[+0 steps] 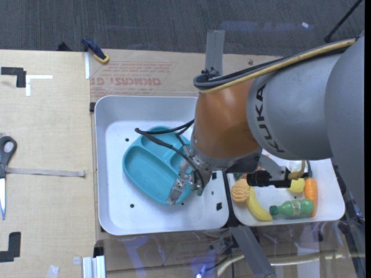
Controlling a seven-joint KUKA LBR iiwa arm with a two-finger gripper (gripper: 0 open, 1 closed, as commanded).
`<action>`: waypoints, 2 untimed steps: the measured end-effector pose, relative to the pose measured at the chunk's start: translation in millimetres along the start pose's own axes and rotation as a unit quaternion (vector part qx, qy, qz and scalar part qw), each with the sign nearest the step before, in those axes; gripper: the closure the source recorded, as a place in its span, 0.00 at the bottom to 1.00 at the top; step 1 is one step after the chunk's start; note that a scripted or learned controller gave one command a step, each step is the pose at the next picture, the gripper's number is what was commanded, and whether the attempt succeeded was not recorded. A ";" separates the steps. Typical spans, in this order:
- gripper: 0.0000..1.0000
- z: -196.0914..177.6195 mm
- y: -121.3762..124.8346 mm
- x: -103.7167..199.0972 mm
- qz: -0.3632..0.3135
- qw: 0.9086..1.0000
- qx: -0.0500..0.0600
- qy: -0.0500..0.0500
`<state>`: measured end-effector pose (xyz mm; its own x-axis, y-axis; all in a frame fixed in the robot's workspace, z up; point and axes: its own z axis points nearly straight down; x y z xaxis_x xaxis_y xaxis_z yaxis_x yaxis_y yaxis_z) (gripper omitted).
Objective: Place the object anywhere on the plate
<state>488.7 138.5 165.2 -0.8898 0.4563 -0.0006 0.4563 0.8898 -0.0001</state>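
The grey KUKA arm point(301, 97) takes up most of the right half of the view, its orange band point(223, 120) sitting above the wrist and a black and yellow cable point(272, 65) running along its upper edge. Beneath it lie two shallow white bins side by side: the left bin point(116, 213) and the right bin point(330, 210), the second largely covered by the arm. In the left bin rests a teal plate point(148, 169) with divided compartments, tilted slightly and lying toward the bin's right part. The gripper point(182, 187) hangs low over the plate's right rim, at or touching its edge; whether it is released, clenched or grasping anything cannot be told, since the wrist hides it from above. No object can be seen on the bare parts of the plate. The toy foods sit in the right bin: a yellow banana point(257, 206) near the bin's left wall, a green bottle point(293, 208) lying on its side just right of it, an orange carrot point(311, 189) above the bottle, and a small ridged orange-tan piece point(240, 191) beside the banana's upper end. On the bench at far left lie scissors point(4, 155).
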 end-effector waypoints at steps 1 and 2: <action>1.00 -9.4 0.3 -2.4 0.003 1.000 -0.001 -0.001; 0.00 -9.4 0.2 -2.4 0.002 1.000 -0.001 -0.001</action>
